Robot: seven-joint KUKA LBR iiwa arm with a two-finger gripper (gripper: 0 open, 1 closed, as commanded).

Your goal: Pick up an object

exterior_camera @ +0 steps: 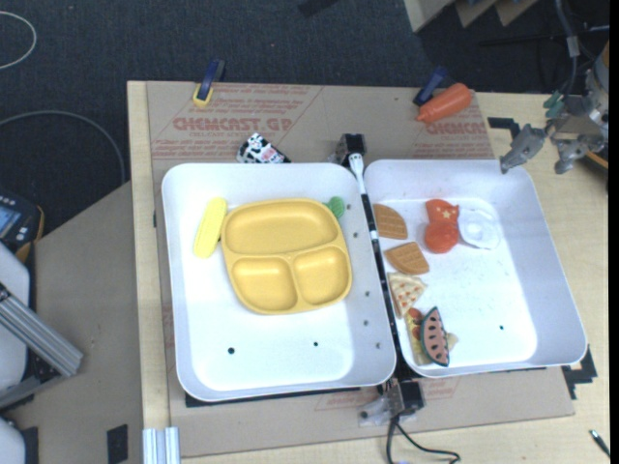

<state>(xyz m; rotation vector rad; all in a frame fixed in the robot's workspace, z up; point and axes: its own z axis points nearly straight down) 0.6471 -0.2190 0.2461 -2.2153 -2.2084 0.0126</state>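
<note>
Crowding right bin's (542, 259) left edge: toys (411, 259)

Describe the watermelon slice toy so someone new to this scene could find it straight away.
Start at the right shallow white bin. Along its left wall runs a column of flat toy foods; the red, green-rimmed watermelon slice toy lies at the near end. Its dark seeds and green rind distinguish it from the tan bread-like pieces above.

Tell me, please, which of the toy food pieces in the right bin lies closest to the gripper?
The red tomato-like piece, beside a white piece in the right bin's far part. The bread slices, pizza wedge and watermelon slice lie farther from the gripper.
</note>
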